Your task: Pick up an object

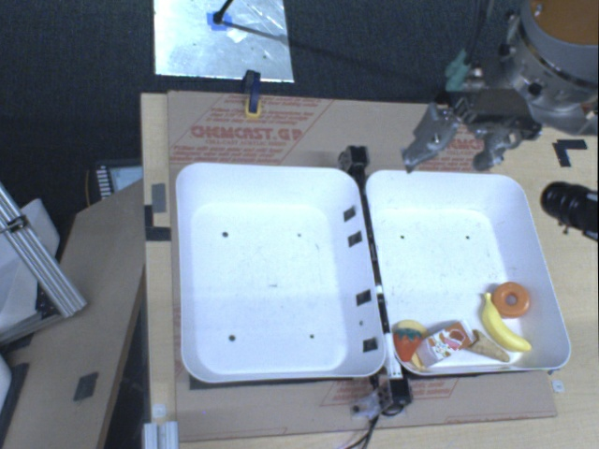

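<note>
Saw pale wooden bench (103,279) spanning the frame, with brown cardboard sheet with red print (281,124) laid flat on it.

Found two shallow white plastic bins side by side on that sheet: left bin (271,279) at 9 o'clock of frame centre, right bin (440,251) at 3 o'clock.

Noted grey arm with orange band (562,26) coming in at 2 o'clock.

Spotted square shiny metal sheet (187,36) on the dark floor at 11 o'clock.

Found two-finger gripper (459,152) at 1 o'clock, above the far rim of the right bin. Fingers (426,148) were spread wide, nothing between them.

Located all pickable items bunched at 5 o'clock inside the right bin, against its near wall, well apart from the gripper:
- curved yellow banana (505,327), rightmost
- small white-and-red packet (445,342) at 9 o'clock of the banana
- orange ring-shaped doughnut (511,297) just beside the banana's top end, at 12 o'clock
- round red-orange fruit with green top (408,340) touching the packet at its 9 o'clock
- tan wedge (489,348) between packet and banana

Also logged yellow-and-black clamp (252,96) at 12 o'clock of the left bin, and small black clips (356,239) along the seam between the bins.
</note>
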Robot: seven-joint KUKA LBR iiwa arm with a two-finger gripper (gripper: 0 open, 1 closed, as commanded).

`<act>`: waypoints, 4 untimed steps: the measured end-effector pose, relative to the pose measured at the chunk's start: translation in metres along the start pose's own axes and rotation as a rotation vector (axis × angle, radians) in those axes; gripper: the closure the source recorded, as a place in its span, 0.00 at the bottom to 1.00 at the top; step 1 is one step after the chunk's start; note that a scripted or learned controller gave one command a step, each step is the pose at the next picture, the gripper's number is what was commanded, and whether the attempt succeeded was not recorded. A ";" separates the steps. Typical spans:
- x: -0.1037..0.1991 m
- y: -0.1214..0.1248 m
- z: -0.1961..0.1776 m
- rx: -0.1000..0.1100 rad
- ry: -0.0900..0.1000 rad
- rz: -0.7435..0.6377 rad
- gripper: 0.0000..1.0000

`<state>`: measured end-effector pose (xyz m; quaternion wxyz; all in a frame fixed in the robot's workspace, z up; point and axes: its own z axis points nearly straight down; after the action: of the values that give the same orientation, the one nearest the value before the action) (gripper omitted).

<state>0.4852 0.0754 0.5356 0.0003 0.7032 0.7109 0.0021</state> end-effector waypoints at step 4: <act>-0.075 0.146 0.179 -0.015 -0.006 0.016 0.00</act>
<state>0.6323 0.0029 0.3573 0.0080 0.7088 0.7053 0.0053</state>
